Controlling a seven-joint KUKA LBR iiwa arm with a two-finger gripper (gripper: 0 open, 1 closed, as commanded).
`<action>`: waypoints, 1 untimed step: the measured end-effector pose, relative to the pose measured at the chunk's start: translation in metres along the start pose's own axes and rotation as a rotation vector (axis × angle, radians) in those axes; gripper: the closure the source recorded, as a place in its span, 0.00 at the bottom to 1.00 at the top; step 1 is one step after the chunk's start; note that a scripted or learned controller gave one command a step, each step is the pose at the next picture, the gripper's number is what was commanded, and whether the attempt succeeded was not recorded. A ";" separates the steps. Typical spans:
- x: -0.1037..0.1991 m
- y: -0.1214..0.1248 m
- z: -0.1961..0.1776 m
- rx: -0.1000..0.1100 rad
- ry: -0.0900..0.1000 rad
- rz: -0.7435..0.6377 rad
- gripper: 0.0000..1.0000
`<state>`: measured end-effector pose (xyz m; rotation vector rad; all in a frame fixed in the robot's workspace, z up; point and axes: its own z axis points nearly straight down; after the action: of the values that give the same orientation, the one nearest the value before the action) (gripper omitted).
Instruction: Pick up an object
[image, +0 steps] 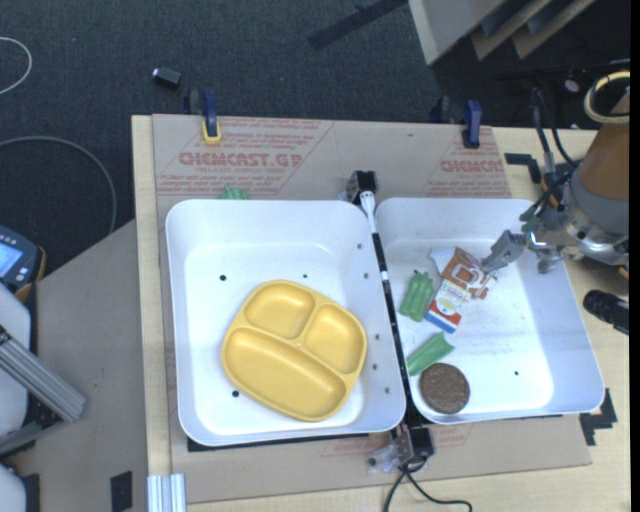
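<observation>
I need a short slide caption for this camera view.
Gripper hovers beside the snack packet in the right bin; yellow tray lies left.

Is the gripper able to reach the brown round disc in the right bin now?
Probably yes. The disc lies uncovered near the front edge of the right bin, with only a green piece beside it. The gripper is over the same bin, further back.

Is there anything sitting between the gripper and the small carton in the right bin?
Nothing visible. The gripper sits just right of the carton in the right bin, its tip at the carton's upper right edge. The two green pieces and the brown disc lie on the carton's far side.
</observation>
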<state>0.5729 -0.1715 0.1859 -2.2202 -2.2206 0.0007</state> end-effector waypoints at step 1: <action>0.038 0.023 0.103 -0.006 -0.006 -0.002 0.00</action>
<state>0.5954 -0.1336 0.0832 -2.2237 -2.2291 0.0004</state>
